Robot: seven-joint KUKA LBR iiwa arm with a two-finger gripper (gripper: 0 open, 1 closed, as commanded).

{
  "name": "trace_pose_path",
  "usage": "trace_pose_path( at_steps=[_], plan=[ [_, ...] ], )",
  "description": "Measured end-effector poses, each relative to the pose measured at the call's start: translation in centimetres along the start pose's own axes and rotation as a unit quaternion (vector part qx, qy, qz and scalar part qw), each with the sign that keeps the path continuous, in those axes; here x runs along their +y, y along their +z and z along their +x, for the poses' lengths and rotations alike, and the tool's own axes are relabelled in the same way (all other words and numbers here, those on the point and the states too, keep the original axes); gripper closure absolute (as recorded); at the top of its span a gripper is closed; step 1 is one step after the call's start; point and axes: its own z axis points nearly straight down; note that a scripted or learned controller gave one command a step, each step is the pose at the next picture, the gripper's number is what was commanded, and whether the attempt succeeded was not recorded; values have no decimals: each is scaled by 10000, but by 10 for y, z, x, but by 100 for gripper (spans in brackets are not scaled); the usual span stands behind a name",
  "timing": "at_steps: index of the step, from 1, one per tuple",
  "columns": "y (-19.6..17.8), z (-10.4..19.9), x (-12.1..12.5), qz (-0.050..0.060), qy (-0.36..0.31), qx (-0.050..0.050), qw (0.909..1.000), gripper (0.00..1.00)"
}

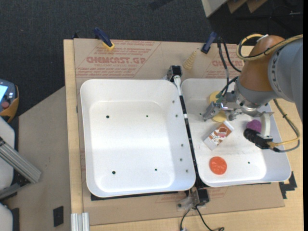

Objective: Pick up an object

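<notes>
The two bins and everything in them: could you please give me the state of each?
Left bin: holds nothing visible.
Right bin: holds all the objects.
Orange disc: flat, apart from the gripper.
Small box: lying tilted.
Yellow object: partly hidden.
Purple object: partly hidden.
Gripper: low over the right bin.

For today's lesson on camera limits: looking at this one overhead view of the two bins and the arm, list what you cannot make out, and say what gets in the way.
- Gripper: the wrist covers it from above, so its state cannot be told.
- Yellow object: partly hidden under the gripper; its shape is unclear.
- Purple object: partly covered by the arm.
- Small box: its print is too small to read.
- Arm: cut off by the right edge.
</notes>
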Motion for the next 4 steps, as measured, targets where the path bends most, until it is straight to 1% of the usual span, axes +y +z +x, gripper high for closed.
trace_pose_path(
  at_steps=[1, 2, 3, 4],
  plan=[
    [-17, 35, 20, -31, 1, -17, 10000, 0],
    [-107, 78, 62, -80, -10, -13, 10000, 0],
    [-253, 112, 61, -115, -5, -12, 9999, 0],
    [-132, 144, 25, 60, 10, -6, 10000, 0]
  ],
)
